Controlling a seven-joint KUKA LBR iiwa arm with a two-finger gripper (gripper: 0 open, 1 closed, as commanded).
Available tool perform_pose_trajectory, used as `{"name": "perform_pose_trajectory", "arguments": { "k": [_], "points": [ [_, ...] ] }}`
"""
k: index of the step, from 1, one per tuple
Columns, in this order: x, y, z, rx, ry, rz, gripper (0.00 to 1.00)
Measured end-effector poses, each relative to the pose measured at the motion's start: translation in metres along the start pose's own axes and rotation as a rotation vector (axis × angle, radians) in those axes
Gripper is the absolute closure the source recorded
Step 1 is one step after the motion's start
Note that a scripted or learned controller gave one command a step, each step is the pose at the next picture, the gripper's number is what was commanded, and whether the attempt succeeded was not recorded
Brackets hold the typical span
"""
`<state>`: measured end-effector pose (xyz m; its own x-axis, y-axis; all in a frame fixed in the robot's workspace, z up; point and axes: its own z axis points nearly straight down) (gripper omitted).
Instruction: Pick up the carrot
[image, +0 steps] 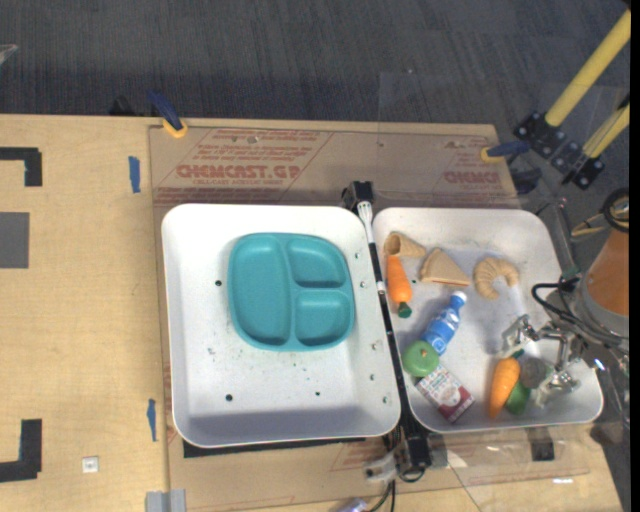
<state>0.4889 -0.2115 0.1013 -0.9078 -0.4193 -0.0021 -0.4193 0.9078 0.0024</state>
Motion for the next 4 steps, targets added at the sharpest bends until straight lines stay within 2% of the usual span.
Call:
{"name": "perform_pose_trajectory", "arguments": {
  "k": [1,2,3,4],
  "points": [
    [-0.015,0.014,0.011,0.010,-0.005,-0.427,0.00],
    [-0.026,0.054,0.011,0.014,-0.008,-0.597,0.00],
    [-0.031,0.056,-0.002,0.019,-0.020,-0.600,1.00],
    [-0.035,0.057,-0.012,0.021,-0.028,-0.600,1.00]
  ]
}}
